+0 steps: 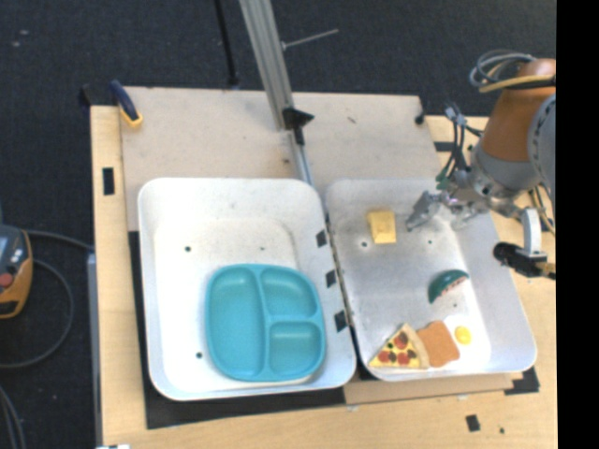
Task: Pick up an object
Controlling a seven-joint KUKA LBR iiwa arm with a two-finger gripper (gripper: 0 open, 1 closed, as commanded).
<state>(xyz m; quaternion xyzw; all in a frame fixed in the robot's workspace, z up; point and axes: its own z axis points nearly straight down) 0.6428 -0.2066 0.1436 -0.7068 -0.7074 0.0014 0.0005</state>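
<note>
The right bin (487, 251) holds several small items. A yellow block (381, 225) lies near its back left. A dark green piece (447, 284) sits in the middle right. A pizza slice (398, 349), an orange bread-like piece (437, 342) and a small yellow piece (461, 335) lie along the front edge. My gripper (418, 215) hangs over the back of the right bin, just right of the yellow block and apart from it. I see nothing held in it.
The left bin (178, 223) carries a teal divided plate (267, 323) at its front. A slanted aluminium post (271, 54) rises behind the bins. The arm's orange band (515, 120) and cables lie at the right.
</note>
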